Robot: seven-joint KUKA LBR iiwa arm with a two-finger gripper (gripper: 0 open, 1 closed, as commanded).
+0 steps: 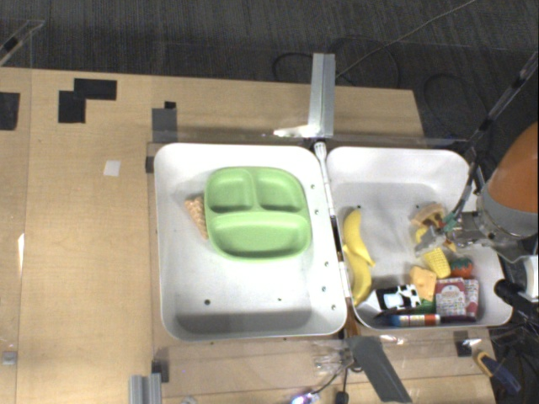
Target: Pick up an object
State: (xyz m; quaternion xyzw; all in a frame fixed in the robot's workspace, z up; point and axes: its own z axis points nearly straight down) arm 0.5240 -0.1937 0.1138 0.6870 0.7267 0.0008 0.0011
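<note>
I am hovering my gripper (434, 236), grip state I cannot tell, over the right bin (396, 171), with the corn cob (439, 263) lying just below it, toward the bin's front.

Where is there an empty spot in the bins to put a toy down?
Left bin: bare floor in front of the green plate, along the near wall. Right bin: bare at the far end, beyond the banana. It is crowded in the near right corner, where the claw sits among the small toys and the marker.
</note>
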